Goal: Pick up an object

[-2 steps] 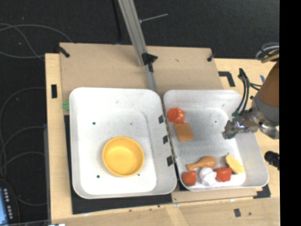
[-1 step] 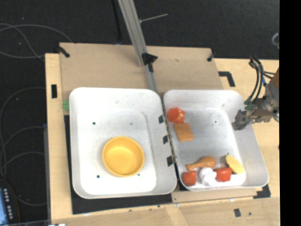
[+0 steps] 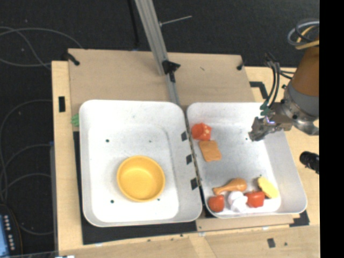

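Note:
The right bin point(image 3: 236, 149) holds several small toy foods. A red piece point(image 3: 201, 131) and a tan slab point(image 3: 210, 151) lie near its left wall. A tan drumstick shape point(image 3: 231, 186), a red piece point(image 3: 216, 202), a white piece point(image 3: 235, 200), another red piece point(image 3: 256, 199) and a yellow piece point(image 3: 267, 187) crowd its near edge. My gripper point(image 3: 259, 130) hangs over the right bin's far right part, well apart from all of them, with nothing visible between its fingers.
The left bin point(image 3: 102, 144) carries a yellow bowl point(image 3: 141, 178). A slanted metal rail point(image 3: 156, 42) runs from the top down to the gap between the bins. The bench board point(image 3: 123, 74) surrounds both bins.

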`<move>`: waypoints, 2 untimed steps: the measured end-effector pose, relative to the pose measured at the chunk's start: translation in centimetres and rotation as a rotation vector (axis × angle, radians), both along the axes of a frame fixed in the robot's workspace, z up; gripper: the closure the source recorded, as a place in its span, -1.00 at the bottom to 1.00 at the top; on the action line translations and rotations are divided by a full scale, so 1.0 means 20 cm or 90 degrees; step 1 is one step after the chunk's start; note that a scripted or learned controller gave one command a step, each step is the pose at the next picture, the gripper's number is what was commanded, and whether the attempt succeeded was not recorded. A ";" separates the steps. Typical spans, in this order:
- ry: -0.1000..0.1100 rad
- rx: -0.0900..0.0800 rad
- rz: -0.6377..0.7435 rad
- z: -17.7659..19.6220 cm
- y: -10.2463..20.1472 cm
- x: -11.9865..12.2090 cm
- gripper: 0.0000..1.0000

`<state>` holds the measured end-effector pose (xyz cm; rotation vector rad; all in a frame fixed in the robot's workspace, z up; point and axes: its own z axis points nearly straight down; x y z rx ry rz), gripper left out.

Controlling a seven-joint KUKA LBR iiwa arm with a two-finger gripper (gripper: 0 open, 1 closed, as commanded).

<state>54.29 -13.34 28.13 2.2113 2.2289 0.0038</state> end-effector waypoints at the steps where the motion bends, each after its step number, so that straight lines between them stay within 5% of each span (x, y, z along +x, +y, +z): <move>1: 0.002 0.000 -0.001 -0.08 0.23 0.09 1.00; 2: 0.001 -0.001 -0.002 -0.10 0.41 0.19 1.00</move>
